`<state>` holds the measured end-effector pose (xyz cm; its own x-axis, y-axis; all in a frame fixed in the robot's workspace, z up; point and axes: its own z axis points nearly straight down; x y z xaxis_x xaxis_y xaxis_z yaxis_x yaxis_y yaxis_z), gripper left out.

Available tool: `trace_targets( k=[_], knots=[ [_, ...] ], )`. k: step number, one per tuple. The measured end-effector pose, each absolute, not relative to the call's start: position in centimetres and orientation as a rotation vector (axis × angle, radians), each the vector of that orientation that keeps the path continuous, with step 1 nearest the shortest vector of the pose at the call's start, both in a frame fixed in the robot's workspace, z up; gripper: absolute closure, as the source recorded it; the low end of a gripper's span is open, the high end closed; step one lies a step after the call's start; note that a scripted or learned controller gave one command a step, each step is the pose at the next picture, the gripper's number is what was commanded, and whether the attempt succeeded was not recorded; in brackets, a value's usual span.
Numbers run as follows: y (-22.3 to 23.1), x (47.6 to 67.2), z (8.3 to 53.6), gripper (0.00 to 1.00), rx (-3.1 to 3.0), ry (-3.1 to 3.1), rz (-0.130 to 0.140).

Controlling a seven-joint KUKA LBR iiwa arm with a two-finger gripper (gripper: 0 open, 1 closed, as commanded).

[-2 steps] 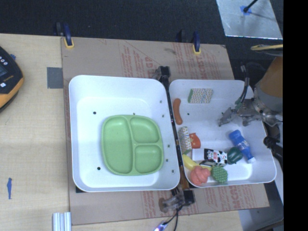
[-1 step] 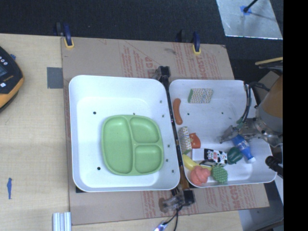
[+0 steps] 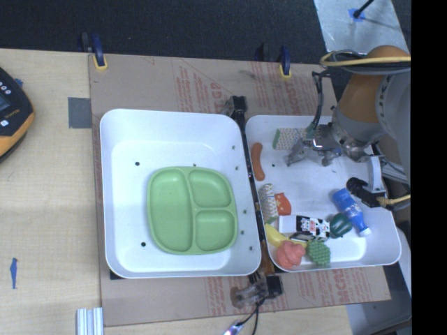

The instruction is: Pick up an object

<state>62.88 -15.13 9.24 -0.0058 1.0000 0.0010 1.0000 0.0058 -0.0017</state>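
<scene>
My gripper (image 3: pixel 311 157) hangs over the back part of the right bin (image 3: pixel 380 257), its fingers spread open with nothing between them. Just left of it lies a green-and-white patterned pad (image 3: pixel 284 139), and a brown sausage (image 3: pixel 257 160) lies by the bin's left wall. Nearer the front are a blue bottle (image 3: pixel 349 209), a dark green item (image 3: pixel 341 225), a small cow-print carton (image 3: pixel 312 225), a red packet (image 3: pixel 282 204), a striped piece (image 3: pixel 267 199), a yellow banana (image 3: pixel 274 234), a red-orange fruit (image 3: pixel 290 255) and a green broccoli (image 3: pixel 320 252).
The left bin (image 3: pixel 119 159) holds a green divided plate (image 3: pixel 191 209). The grey arm with its orange band (image 3: pixel 363 93) reaches in from the right above the right bin's back corner. A yellow-and-black device (image 3: pixel 10 117) sits at the bench's left edge.
</scene>
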Motion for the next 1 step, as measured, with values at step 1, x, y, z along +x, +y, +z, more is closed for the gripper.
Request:
trace_targets(
  k=[1],
  knots=[
    [-21.29, 60.35, 12.14, 0.00, -2.218, -2.225, 0.003]
  ],
)
